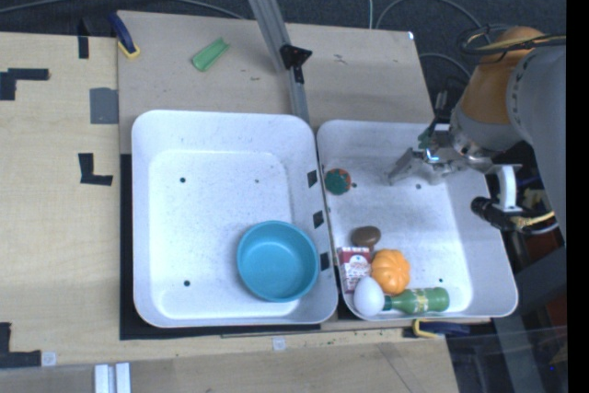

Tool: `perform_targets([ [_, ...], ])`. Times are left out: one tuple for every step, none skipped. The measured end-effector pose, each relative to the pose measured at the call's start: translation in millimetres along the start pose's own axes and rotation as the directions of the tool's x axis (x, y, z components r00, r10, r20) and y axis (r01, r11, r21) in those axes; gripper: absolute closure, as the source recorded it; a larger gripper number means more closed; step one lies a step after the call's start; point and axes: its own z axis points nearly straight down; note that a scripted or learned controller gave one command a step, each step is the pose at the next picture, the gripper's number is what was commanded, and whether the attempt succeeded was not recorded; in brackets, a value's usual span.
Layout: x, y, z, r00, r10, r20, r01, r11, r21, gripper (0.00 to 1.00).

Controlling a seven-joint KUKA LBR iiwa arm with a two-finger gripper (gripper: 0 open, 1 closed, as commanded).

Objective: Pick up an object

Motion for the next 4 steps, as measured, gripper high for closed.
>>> perform_targets([
  [0,2,-14,1.000,-0.002,0.001,0.002,1.000,-0.005,1.00],
  [1,-4,-59,1.000,0.001,0.001,-0.001,1.000,-0.010,1.00],
  [3,-9,-104,1.000,0.001,0.001,-0.001,1.000,-0.011,1.00],
  [4,-5,-147,1.000,0.000,0.001,0.000,1.000,-0.011,1.00],
])
